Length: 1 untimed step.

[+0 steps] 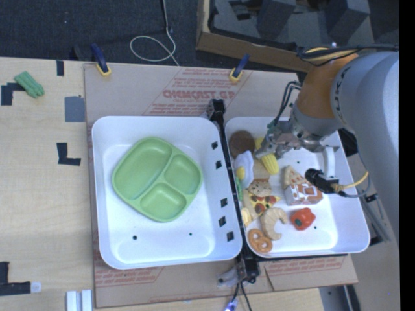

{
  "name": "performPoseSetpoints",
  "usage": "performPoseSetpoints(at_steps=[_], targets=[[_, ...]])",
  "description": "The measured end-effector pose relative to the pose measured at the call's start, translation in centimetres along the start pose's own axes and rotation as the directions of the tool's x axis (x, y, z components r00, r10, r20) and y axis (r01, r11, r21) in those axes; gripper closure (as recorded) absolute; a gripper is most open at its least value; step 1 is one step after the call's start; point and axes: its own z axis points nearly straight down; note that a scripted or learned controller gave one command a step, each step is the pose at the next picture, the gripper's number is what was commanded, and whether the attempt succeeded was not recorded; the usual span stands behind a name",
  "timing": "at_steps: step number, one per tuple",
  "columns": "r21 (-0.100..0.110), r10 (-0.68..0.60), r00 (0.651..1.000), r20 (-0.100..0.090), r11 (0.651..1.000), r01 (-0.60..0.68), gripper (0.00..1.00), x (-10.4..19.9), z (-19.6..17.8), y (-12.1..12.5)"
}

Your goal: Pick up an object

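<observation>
Reaching stage: gripper (277, 142) hung low over right bin (350, 238), corn piece (270, 164) just below fingers. Finger spread: cannot tell. Next move likely needs a descent onto corn

Red print on the cardboard sheet (188, 92) reads roughly "CHEMCAST GP".

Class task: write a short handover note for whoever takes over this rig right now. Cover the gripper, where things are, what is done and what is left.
Gripper: low over the right bin, near the yellow corn piece; grip unclear.
Right bin: toy foods, including brown round piece, pretzel, croissant, red pepper.
Left bin: green divided plate.
Done: nothing visibly lifted.
Left: pick up one object.
</observation>
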Motion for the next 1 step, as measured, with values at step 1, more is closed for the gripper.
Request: performPoseSetpoints(at_steps=[1], targets=[[0.009, -0.006, 1.000, -0.003, 1.000, 0.006, 1.00, 5.91, -8.97, 0.23]])
